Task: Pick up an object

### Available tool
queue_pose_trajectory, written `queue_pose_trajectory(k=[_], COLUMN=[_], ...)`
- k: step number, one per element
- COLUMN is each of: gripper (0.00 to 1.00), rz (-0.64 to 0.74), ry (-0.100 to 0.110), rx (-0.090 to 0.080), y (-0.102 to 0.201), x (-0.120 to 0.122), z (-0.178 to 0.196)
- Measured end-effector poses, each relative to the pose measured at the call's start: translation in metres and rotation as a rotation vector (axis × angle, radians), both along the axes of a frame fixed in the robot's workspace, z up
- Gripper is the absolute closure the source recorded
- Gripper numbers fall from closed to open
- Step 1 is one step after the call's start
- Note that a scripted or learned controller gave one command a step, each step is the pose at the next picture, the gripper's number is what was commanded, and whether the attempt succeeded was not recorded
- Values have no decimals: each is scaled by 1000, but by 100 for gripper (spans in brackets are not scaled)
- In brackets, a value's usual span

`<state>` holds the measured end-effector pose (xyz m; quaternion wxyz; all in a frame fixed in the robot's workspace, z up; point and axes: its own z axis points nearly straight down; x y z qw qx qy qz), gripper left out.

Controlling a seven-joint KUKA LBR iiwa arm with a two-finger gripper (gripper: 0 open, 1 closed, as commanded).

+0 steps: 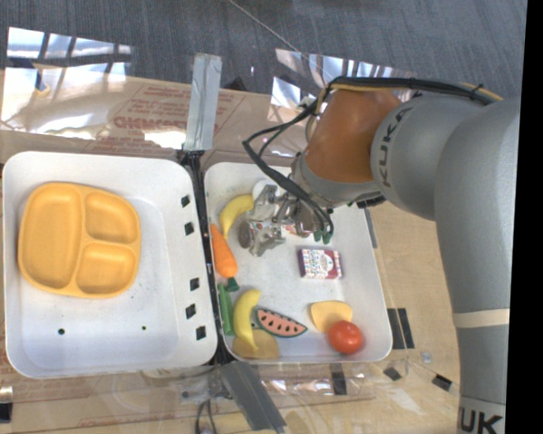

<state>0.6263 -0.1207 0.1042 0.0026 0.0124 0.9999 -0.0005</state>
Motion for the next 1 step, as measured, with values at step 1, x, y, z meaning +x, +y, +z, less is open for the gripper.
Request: queue_pose_trajectory(k=[1], gripper=[100], rz=[334], ry=[1], rx=[-3], y=[-92], x=[7], z=[35])
